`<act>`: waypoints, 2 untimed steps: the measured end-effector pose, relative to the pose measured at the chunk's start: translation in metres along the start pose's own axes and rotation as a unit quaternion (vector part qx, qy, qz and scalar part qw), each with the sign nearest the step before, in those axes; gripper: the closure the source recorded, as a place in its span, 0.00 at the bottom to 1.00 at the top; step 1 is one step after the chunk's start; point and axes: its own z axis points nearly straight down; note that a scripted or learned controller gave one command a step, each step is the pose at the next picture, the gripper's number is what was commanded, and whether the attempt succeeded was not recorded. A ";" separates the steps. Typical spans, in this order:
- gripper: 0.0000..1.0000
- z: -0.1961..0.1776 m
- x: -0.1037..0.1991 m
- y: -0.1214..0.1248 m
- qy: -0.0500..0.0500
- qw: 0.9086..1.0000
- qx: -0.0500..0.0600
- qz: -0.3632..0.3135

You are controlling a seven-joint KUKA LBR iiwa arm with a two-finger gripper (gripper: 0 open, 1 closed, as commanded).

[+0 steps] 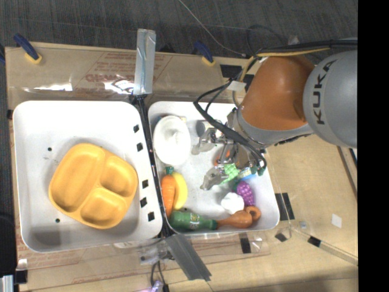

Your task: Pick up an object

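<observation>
Light is bright and even, from above — the white bins [79, 111] nearly wash out, with faint grey shading along their walls. The arm [285, 96] throws a soft shadow onto the right bin. A mild sheen sits on the yellow tray [91, 184]. Focus is slightly soft throughout — small items blur.

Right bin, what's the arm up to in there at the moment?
The KUKA arm reaches in from the right, its gripper low over the right bin, beside a green toy and purple grapes. Nothing is visibly held. A white cup, carrot, banana and green bottle lie along the bin's left and near sides. The left bin holds a yellow divided tray.
</observation>
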 end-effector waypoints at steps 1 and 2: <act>0.00 0.048 0.018 -0.075 0.002 1.000 0.000 -0.030; 0.00 0.113 -0.026 -0.091 0.000 1.000 0.000 -0.030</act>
